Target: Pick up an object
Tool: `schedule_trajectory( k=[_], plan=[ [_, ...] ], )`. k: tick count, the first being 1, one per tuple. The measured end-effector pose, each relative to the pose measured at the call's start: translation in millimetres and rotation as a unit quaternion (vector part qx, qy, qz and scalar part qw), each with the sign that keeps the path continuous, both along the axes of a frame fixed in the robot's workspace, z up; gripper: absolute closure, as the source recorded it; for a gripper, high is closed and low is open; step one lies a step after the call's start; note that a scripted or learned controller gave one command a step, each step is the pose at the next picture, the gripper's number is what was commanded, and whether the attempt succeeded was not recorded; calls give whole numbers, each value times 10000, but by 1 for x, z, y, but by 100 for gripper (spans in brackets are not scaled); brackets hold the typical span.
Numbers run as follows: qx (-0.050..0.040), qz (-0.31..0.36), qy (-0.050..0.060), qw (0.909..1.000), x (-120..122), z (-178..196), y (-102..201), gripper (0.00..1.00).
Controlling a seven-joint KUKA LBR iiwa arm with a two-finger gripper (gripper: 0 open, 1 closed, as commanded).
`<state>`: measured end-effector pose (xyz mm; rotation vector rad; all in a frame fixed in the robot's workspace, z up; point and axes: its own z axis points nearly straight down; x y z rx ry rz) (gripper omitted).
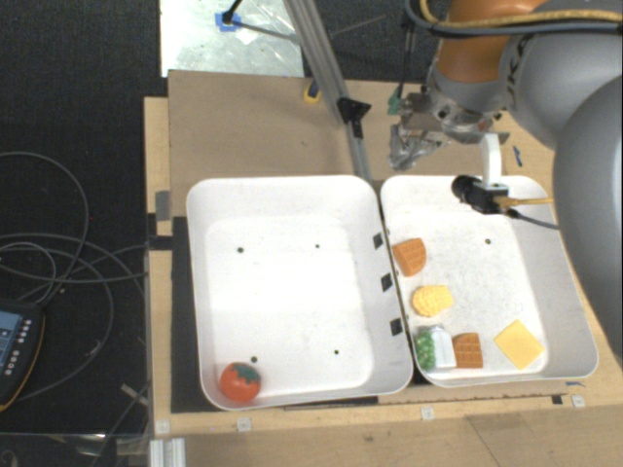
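Note:
My gripper (pixel 407 156) hangs above the far left corner of the right bin (pixel 545 261), well clear of the objects. In the right bin lie an orange waffle-like piece (pixel 410 256), a yellow corn-like piece (pixel 431 301), a green and white item (pixel 429 348), a small brown block (pixel 467 349) and a yellow cheese wedge (pixel 519 343). A red tomato (pixel 239 381) sits in the near left corner of the left bin (pixel 282 212).
A slanted grey pole (pixel 326 61) crosses the bench behind the bins. A black cable fitting (pixel 475 194) hangs over the far edge of the right bin. Cables lie on the floor at left.

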<state>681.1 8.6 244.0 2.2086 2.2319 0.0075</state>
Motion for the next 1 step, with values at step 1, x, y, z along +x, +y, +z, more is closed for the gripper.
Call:
schedule_trajectory(
  k=[1],
  plan=[
    [3,1,2,10000,4,7,58,100]
  ],
)
